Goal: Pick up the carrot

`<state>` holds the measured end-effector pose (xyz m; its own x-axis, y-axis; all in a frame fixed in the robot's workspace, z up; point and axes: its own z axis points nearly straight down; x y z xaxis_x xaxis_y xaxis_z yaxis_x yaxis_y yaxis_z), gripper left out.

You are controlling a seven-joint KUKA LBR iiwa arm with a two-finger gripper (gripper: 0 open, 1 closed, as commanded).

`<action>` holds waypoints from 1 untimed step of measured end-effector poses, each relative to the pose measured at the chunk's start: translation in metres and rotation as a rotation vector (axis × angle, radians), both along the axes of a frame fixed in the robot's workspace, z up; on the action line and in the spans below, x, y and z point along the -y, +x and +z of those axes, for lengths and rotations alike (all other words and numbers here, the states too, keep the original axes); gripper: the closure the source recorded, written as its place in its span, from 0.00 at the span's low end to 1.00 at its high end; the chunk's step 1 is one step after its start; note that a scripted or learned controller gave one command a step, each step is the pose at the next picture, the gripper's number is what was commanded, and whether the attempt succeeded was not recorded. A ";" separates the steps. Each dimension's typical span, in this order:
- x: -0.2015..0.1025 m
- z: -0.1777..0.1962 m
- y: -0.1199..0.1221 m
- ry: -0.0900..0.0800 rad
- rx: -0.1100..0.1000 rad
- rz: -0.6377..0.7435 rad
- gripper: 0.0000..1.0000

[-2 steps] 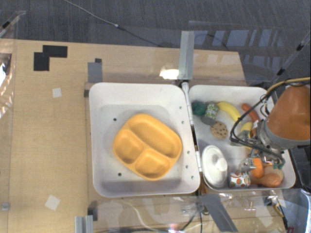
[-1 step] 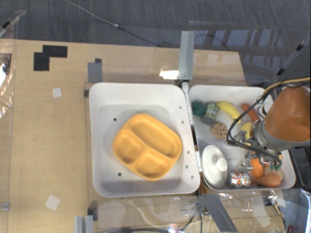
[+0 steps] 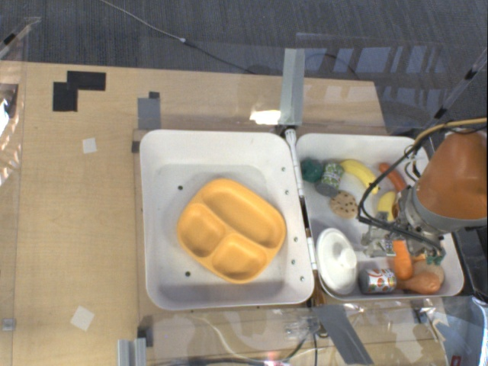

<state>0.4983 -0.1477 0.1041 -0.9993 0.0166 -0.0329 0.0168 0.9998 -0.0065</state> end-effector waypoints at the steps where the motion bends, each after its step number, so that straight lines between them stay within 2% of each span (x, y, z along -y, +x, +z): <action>1: -0.053 0.054 -0.001 0.008 -0.019 -0.040 1.00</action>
<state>0.4976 -0.0948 0.1582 -0.9983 0.0572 -0.0133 0.0572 0.9984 0.0011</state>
